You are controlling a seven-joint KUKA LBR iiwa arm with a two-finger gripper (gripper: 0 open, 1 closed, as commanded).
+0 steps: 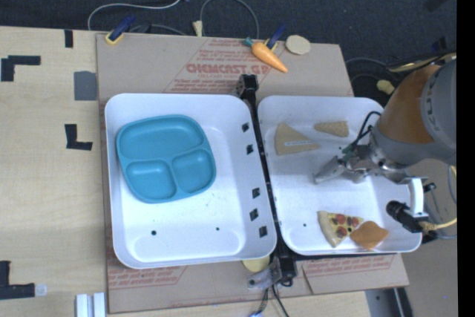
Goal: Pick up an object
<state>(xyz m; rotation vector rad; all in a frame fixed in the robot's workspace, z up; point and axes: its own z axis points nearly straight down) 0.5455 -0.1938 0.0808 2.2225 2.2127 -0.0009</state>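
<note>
My pincer [320,176] is hanging low over the middle of the right bin [297,234], pointing left, with my grey arm and its orange band [404,115] reaching in from the right side. Honestly can't tell how the pincer is set from this angle, it's just a grey blur at the tip, and I'm not seeing anything in it.

Stuff around it: a tan wedge [291,140] is lying just up and left of the tip, near but apart. A smaller tan piece [332,128] is sitting beside that, toward the bin's far wall. Down by the near edge a toy pizza slice [338,226] is lying with a round brownish piece [369,235] touching its right side.

The left bin [185,249] is holding a blue divided plate [166,157] in its upper left part.

Outside the bins, on the cardboard sheet [148,63] covering the desk, a toy carrot [268,56] is lying past the far rims, with a small pale disc [298,45] just beside it.
</note>
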